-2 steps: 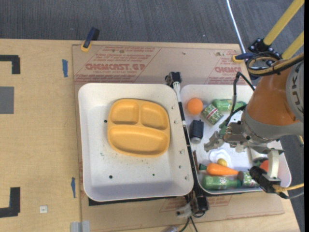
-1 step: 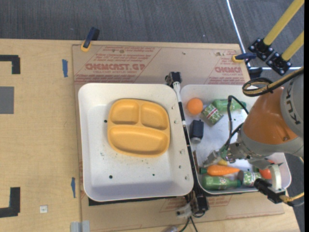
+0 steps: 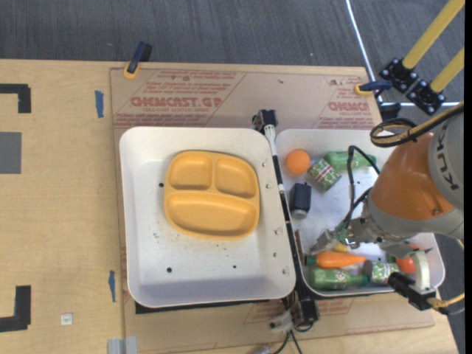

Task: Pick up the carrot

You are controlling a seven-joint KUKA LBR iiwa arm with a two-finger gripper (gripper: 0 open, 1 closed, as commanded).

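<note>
Nearest of all, along the near wall of the right bin (image 3: 435, 271), lie the lowest items: one green bottle (image 3: 338, 277) on its side, and just right of it one small green can (image 3: 379, 272). Just beyond the bottle, touching or nearly touching it, rests the single carrot (image 3: 341, 259), orange with its length running left to right, lying on the bin floor. One red-and-orange piece (image 3: 405, 265) sits to the right of the can, partly hidden by the arm.

Directly above the carrot hangs the gripper (image 3: 341, 240), its metal fingers pointing down and left toward the carrot's far side; whether they are parted or closed cannot be told, and the carrot is not seen between them. Behind it rises the one arm (image 3: 409, 190), grey with its orange band, covering much of the bin's right half.

Farther back in the same bin, one dark blue block (image 3: 300, 198) lies near the left wall, then one green patterned can (image 3: 322, 173), one green packet (image 3: 346, 160) beyond it, and one orange ball (image 3: 298, 161) at the far left.

To the left, the second white bin (image 3: 147, 271) holds one yellow divided plate (image 3: 212, 193) with three compartments.
</note>
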